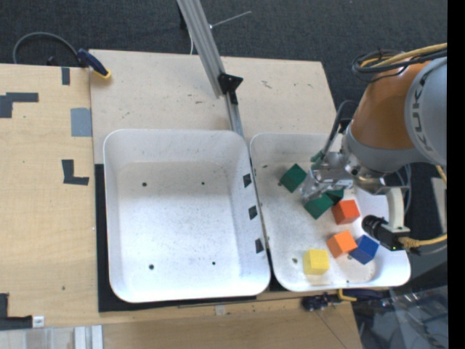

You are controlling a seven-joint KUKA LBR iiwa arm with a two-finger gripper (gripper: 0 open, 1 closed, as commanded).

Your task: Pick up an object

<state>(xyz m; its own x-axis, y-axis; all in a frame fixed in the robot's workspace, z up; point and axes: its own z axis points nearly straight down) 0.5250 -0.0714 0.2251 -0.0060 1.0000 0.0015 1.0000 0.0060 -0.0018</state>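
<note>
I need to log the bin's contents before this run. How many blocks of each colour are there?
Green blocks: 2
Orange blocks: 2
Blue block: 1
Yellow block: 1
Total: 6, all in the right bin.

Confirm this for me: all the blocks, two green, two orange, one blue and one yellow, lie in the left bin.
Wrong on one count: the bin. The camera view shows the green blocks, the orange blocks, the blue block and the yellow block all lying in the right bin, not the left bin. Colours and counts are as stated.
</note>
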